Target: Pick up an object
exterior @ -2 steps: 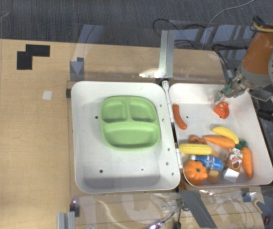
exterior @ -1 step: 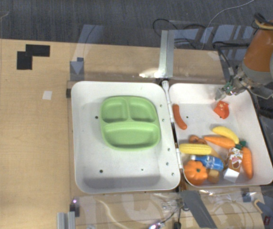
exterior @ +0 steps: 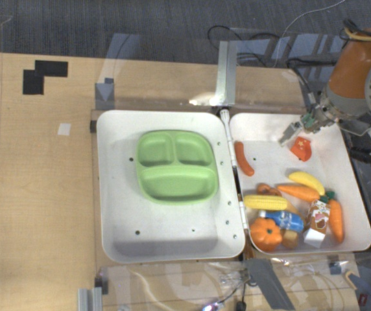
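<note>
Left white bin (exterior: 111, 193), shallow, rounded corners, on the wooden counter (exterior: 36, 193): one green divided plate (exterior: 175, 166), matte plastic, three compartments, lying flat near the bin's middle

Right white bin (exterior: 360, 229), touching the left bin along the shared centre wall: toy food, smooth plastic
- red sausage (exterior: 244, 159), long and slim, just right of the centre wall
- red tomato piece (exterior: 301, 148), rounded, towards the bin's far side, apart from the pile
- yellow banana (exterior: 306, 181), curved, nearer than the tomato piece
- orange carrot (exterior: 298, 191), tapered, just beneath the banana
- yellow corn cob (exterior: 266, 203), lying crosswise, left of the carrot
- orange pumpkin (exterior: 266, 233), round and ribbed, at the near left corner
- blue can (exterior: 288, 221), on its side, just right of the pumpkin
- second orange carrot (exterior: 335, 219), green top, along the right wall
- small white block (exterior: 314, 237) and a printed carton (exterior: 318, 214), beside that carrot

Hand (exterior: 300, 129), grey metal, over the far side of the right bin, just above the tomato piece; fingers slightly apart, nothing seen between them; contact with the tomato piece cannot be told
</note>
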